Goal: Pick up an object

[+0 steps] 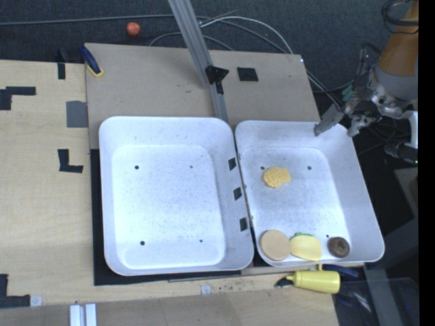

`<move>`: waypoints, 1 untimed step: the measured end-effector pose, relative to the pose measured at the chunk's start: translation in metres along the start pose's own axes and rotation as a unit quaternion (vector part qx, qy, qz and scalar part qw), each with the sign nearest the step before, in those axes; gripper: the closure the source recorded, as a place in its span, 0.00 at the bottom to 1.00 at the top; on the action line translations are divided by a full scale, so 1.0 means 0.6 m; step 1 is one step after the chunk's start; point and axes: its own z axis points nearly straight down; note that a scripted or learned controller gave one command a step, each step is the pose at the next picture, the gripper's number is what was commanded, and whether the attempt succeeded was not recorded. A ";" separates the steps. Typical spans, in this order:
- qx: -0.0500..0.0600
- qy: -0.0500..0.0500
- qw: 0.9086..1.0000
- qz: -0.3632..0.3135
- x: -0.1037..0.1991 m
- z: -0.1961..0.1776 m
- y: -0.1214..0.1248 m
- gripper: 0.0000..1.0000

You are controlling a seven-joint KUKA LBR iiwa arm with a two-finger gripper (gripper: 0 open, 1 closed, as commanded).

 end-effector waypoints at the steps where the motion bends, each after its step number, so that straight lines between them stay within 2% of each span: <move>1: 0.000 0.000 1.000 0.000 0.000 -0.017 0.000 1.00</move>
